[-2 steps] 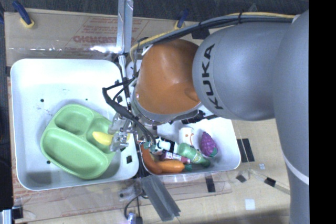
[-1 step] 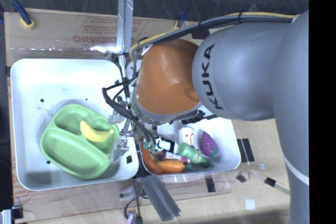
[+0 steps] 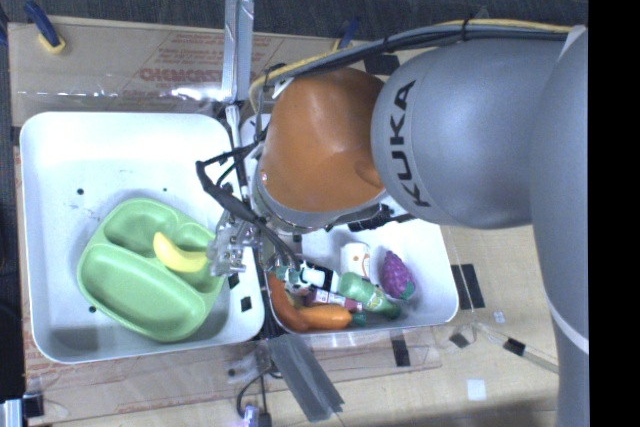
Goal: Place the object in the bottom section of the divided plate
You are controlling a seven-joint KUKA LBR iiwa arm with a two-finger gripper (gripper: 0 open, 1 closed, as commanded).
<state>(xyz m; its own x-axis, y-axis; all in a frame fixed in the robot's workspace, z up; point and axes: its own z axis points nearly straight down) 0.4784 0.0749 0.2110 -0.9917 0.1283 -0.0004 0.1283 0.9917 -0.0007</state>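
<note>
A green divided plate [image 3: 130,290] lies in the left white bin [image 3: 60,165]. A yellow toy banana [image 3: 177,253] rests on the plate, across the ridge between its upper section and its large bottom section. My gripper [image 3: 226,251] hangs at the plate's right rim, right against the banana's right end. The orange wrist band and the grey arm rise above it and hide the gripper's upper part.
The right bin [image 3: 440,300] holds several toys under the arm: an orange carrot [image 3: 318,318], a purple grape bunch [image 3: 396,273], a white cup [image 3: 354,260] and a green piece [image 3: 372,298]. The wall between the bins runs just right of the gripper.
</note>
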